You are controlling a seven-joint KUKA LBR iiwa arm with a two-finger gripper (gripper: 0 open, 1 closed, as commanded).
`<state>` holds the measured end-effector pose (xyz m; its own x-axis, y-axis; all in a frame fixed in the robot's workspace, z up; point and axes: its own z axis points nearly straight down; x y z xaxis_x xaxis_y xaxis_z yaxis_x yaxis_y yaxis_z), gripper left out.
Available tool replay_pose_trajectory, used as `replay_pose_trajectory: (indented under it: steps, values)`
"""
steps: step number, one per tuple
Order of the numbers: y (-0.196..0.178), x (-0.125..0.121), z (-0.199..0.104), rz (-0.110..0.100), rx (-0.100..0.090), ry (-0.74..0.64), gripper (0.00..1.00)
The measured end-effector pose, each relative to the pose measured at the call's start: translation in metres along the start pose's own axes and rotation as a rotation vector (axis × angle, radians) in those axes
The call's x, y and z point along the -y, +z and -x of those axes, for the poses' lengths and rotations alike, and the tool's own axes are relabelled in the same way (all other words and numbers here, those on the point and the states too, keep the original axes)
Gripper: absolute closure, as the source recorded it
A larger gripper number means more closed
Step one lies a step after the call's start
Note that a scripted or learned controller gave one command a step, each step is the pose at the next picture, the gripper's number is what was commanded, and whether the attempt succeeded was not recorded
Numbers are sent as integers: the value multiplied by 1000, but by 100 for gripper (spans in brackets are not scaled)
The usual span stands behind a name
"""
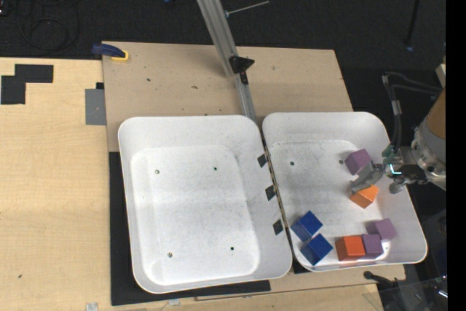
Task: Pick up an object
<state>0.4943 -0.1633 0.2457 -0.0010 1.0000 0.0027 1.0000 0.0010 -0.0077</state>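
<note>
Because the gripper [368, 182] hung low in the right bin [320, 129] over an orange block [365, 195], it seemed to be aiming there.

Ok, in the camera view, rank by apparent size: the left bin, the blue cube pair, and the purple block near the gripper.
1. left bin
2. blue cube pair, both together
3. purple block; it looks about the same as one blue cube alone.
</note>
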Motion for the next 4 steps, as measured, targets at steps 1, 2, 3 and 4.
replay_pose_trajectory:
  steps: [1, 2, 3, 4]
  values:
    - [-2, -1, 1, 5, 1, 3, 0]
    - [60, 5, -4, -2, -1, 2, 0]
    - [120, 5, 3, -2, 0, 2, 0]
    - [155, 5, 3, 5, 0, 4, 0]
